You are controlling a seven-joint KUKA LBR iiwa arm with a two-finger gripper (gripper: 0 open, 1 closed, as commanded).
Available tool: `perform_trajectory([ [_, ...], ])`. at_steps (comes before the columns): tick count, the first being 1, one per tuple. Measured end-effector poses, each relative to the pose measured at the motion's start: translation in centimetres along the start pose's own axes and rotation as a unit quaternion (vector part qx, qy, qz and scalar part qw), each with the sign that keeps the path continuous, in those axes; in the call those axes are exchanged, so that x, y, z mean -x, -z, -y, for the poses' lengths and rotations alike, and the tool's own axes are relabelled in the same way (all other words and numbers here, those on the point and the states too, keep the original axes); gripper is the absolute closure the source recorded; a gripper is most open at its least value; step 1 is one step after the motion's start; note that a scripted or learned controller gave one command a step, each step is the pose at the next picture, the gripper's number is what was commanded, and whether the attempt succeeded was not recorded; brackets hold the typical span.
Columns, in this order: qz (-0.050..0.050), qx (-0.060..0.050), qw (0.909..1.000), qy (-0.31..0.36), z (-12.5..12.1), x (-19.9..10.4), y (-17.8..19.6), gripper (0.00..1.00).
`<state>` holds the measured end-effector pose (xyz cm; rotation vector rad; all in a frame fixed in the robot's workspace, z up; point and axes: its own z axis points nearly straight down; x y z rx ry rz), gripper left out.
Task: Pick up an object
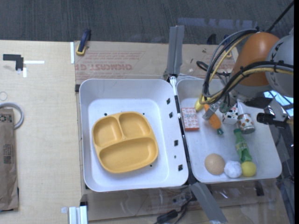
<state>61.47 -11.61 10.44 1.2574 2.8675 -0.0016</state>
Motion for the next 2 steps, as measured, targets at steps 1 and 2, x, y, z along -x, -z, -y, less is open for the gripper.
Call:
perform_trajectory([
  [1,-0.005,-0.004,0.9694,-0.246,2.2,-4.5,-1.3,1.00],
  [2,-0.003,-0.003,0.9813,-0.192,-4.8,-4.6,8.8,1.00],
])
